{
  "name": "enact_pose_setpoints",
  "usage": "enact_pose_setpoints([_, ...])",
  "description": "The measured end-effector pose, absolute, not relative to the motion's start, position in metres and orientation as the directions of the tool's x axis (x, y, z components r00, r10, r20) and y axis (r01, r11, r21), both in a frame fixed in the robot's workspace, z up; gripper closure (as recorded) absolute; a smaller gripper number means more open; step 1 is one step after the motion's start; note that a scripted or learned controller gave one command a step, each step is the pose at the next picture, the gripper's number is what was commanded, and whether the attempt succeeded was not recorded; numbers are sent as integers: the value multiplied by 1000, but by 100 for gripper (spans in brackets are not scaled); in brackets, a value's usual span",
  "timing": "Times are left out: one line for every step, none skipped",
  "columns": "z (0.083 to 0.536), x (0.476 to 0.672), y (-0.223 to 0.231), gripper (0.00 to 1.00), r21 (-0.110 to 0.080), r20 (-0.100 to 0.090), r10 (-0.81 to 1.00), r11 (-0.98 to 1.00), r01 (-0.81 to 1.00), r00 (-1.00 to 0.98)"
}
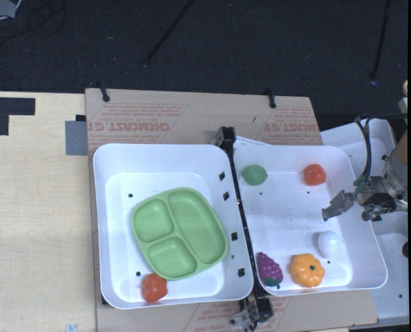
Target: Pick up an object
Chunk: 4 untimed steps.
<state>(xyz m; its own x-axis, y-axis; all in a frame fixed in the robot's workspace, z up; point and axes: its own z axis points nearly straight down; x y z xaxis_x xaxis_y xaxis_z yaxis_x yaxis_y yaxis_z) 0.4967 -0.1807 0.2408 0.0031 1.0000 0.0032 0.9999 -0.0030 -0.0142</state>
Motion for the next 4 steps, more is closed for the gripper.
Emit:
enact_pose_setpoints([247, 499, -181, 0, -2, 0, 1000, 0, 1000, 0])
enact_pose_setpoints([183, 497, -176, 0, -9, 3, 1000, 0, 1000, 0])
enact_pose_setpoints([139, 498, -171, 0, -6, 3, 1000, 0, 1000, 0])
enact_pose_setpoints([109, 498, -171, 0, -2, 1, 1000, 0, 1000, 0])
